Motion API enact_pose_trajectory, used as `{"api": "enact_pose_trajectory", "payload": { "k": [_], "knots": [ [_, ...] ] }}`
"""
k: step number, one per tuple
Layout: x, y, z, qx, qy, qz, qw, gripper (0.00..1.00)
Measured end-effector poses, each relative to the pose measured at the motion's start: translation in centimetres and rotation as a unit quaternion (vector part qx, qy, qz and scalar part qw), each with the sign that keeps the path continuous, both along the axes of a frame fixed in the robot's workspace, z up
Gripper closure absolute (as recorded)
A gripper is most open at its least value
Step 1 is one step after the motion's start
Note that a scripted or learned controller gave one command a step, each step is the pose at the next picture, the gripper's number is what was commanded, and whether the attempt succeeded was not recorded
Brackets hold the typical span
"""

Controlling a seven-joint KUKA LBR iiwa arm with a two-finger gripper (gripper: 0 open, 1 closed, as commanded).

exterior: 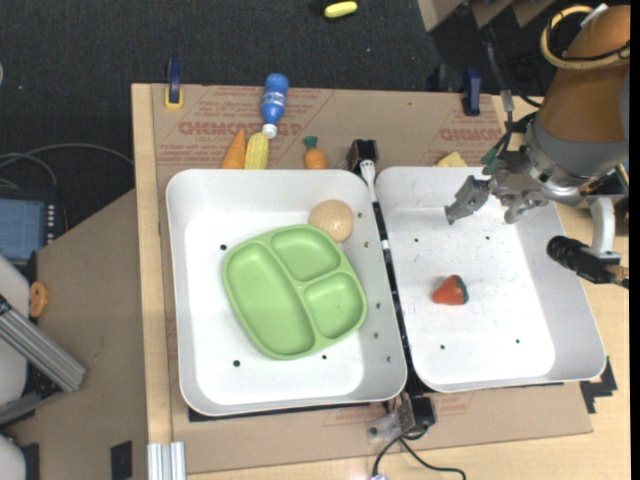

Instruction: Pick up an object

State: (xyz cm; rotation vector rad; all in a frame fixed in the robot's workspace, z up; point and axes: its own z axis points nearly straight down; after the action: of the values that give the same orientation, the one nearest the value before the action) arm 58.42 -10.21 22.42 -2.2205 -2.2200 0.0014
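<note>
A small red strawberry-like toy (450, 290) lies near the middle of the right white bin (560, 358). My gripper (491, 206) hangs over the far part of that bin, up and to the right of the red toy and apart from it. Its two grey fingers (464, 204) are spread open with nothing between them. In the left bin (200, 368) sits a green divided plate (293, 290), with a beige round object (331, 218) touching its far edge.
Behind the bins on the cardboard lie a blue-capped bottle (273, 103), a corn cob (257, 150), two orange carrot-like toys (234, 151) and a black piece (362, 153). A yellow object (341, 9) lies on the dark floor beyond.
</note>
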Motion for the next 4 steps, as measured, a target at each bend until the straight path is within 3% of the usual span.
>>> {"api": "enact_pose_trajectory", "payload": {
  "k": [1, 2, 3, 4],
  "knots": [
    [-2.4, -0.1, -13.3, 0.0011, 0.006, -0.001, 1.0000, 0.00],
    [-6.6, 0.3, -14.0, 0.0011, 0.003, -0.001, 1.0000, 0.00],
    [-4.4, -3.6, -13.9, -0.0020, -0.003, -0.001, 1.0000, 0.00],
    [-4.4, -3.4, -12.9, -0.0015, -0.004, -0.001, 1.0000, 1.00]
  ]
}}
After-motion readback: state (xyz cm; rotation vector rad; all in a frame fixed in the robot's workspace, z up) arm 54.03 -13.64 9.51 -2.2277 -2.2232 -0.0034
